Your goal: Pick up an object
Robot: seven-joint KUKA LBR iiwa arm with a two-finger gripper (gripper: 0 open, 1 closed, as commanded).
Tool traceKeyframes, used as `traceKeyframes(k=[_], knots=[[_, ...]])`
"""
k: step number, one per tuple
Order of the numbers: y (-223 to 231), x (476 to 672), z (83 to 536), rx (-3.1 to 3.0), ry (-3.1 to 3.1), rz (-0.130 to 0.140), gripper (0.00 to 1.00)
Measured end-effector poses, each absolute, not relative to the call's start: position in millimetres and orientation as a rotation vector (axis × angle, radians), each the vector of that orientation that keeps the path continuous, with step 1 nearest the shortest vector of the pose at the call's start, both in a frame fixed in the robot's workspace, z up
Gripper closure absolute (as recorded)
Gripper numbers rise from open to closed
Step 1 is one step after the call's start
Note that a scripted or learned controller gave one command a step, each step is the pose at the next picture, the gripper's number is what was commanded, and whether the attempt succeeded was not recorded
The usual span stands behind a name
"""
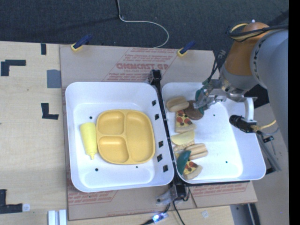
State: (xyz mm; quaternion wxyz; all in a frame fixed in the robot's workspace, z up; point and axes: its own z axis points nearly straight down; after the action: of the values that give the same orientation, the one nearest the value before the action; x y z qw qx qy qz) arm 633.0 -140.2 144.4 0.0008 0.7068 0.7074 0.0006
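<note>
- Grey-green gripper (202,99) low over the right bin (243,165), at the upper left end of the food pile, just above a dark brown round piece (194,114).
- Cannot tell how far open; nothing visibly held.
- Better to descend straight and centre on one piece before closing.
- Bun (176,103) and pizza slice (183,121) close beside, so risk of catching two.
- Farther out: yellow divided plate (125,136) and yellow bottle (88,139) in the left bin (75,97).

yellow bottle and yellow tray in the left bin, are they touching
Touching, or nearly so: in the camera view the yellow bottle lies along the left rim of the yellow tray with no white bin floor showing between them.
</note>
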Motion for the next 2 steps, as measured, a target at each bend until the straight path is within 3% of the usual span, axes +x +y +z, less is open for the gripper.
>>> traceKeyframes(k=[2], knots=[[-141.8, 640.1, 226.8, 2.218, 2.221, 0.002, 1.00]])
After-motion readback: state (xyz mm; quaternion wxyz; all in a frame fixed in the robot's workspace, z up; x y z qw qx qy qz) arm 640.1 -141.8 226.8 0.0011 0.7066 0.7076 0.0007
